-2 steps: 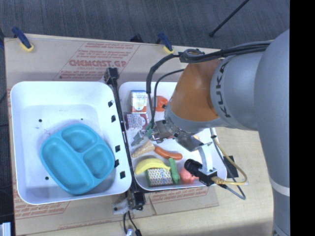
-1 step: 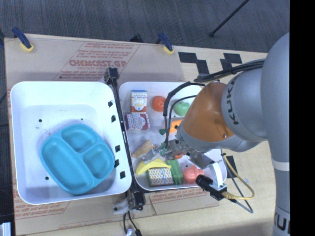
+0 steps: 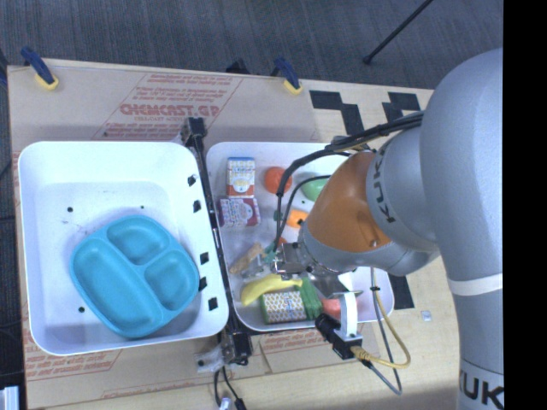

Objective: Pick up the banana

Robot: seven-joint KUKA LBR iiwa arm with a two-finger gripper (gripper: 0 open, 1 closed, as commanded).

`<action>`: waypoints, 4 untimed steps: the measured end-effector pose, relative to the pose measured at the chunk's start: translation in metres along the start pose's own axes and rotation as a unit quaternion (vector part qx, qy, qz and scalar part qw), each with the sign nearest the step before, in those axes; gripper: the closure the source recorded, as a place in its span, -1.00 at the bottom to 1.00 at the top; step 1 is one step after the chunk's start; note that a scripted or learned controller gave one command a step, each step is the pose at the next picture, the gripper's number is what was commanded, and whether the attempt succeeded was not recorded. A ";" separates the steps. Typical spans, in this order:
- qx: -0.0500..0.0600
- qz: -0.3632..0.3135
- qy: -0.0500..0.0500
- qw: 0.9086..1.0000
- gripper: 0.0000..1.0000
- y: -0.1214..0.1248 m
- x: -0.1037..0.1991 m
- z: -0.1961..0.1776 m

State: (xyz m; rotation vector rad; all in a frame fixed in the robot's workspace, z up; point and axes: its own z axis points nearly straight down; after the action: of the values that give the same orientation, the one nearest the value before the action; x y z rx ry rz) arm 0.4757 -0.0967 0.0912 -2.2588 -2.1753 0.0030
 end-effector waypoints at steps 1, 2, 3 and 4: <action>0.000 -0.003 0.000 1.000 1.00 0.001 0.000 -0.010; 0.000 -0.003 0.000 1.000 -1.00 0.001 0.000 -0.010; 0.000 -0.003 0.000 1.000 -1.00 0.001 0.000 -0.010; 0.000 -0.003 0.000 1.000 -1.00 0.001 0.000 -0.010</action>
State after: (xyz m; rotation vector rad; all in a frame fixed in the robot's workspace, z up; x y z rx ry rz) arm 0.4767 -0.0965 0.1012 -2.2530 -2.1818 0.0025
